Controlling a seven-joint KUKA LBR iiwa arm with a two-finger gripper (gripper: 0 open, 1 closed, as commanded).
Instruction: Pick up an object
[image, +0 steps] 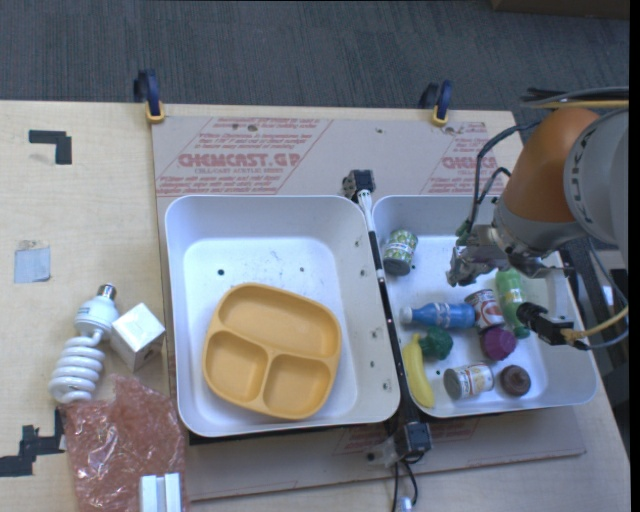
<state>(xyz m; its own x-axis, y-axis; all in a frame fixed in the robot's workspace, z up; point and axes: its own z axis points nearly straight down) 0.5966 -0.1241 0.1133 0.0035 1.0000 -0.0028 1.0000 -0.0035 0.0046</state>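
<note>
Grey arm with orange band reaching into right shallow white bin; end effector low over the bin floor, grip state impossible to tell. Just below it: blue plastic bottle, small labelled can, green bottle. Yellow divided plastic tray in left bin.

Left bin holds a divided tray. Right bin holds cans, a bottle and a banana. A bulb lies left of both.
</note>
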